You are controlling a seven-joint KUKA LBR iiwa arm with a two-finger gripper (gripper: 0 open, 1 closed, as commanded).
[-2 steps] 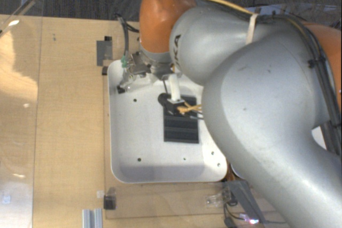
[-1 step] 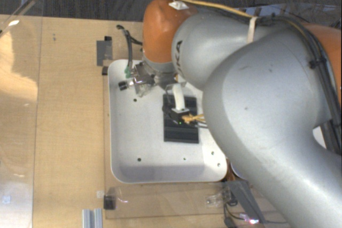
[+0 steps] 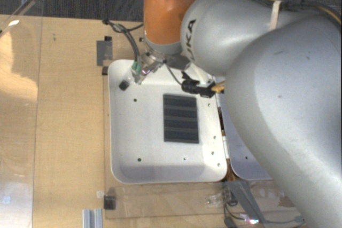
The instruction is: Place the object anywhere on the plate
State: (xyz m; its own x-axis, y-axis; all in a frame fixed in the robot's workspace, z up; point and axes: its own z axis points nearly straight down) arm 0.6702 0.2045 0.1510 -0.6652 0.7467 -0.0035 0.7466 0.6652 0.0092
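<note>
A dark, ribbed rectangular plate (image 3: 180,117) lies flat near the middle of the left white bin (image 3: 128,157). A small dark object (image 3: 124,84) rests on the bin floor close to the back left corner. My gripper (image 3: 139,73) hangs over that corner, just right of and above the small object, below the orange wrist band (image 3: 163,10). A small green patch (image 3: 136,68) shows at the gripper's tip; whether it is part of the gripper or something held is unclear. The wrist hides how the gripper stands.
The big grey arm (image 3: 278,88) covers most of the right bin (image 3: 243,163). A black cable connector (image 3: 197,87) dangles over the left bin's back edge. Small brackets (image 3: 105,50) sit on the wooden bench (image 3: 59,115) beside the bin.
</note>
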